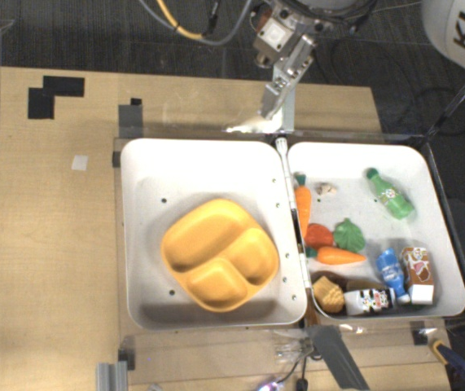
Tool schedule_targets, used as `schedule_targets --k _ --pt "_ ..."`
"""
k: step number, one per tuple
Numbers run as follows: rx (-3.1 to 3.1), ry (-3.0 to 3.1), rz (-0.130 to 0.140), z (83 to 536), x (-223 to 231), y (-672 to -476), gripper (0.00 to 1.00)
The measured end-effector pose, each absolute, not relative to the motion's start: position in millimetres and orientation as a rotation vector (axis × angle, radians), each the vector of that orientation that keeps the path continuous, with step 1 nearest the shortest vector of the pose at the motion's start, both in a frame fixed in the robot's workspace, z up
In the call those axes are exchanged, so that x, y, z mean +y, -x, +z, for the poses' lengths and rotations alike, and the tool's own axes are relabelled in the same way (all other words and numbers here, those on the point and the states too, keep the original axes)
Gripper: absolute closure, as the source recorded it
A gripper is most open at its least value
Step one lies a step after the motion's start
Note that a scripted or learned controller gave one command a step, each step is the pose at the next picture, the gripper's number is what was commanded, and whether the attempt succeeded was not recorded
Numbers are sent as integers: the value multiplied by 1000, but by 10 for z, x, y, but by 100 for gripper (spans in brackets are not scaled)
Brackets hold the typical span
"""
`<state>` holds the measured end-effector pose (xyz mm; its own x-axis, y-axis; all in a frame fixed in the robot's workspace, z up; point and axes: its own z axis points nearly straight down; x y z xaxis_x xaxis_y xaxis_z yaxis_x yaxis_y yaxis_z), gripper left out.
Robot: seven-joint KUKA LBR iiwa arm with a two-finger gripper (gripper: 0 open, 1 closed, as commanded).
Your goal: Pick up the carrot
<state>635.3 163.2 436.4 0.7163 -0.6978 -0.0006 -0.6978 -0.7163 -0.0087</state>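
On the wooden bench, your gripper hangs past the bins' far edge — fingers' spread I cannot tell — so come down over the carrot by the right bin's left wall, clearing that wall.

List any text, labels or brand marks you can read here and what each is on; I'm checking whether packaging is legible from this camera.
"KU": large dark letters cut off by the frame edge, on the robot arm.
Blue bottle: label too blurred to read.
Carton: print too small to read.
Dark bottle: label unreadable.
Green bottle: label unreadable.
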Motion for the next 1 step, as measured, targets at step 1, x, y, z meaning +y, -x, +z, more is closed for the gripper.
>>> schedule_targets --k 1 --pt "570 3083 -6 4364 1533 -6421 100"
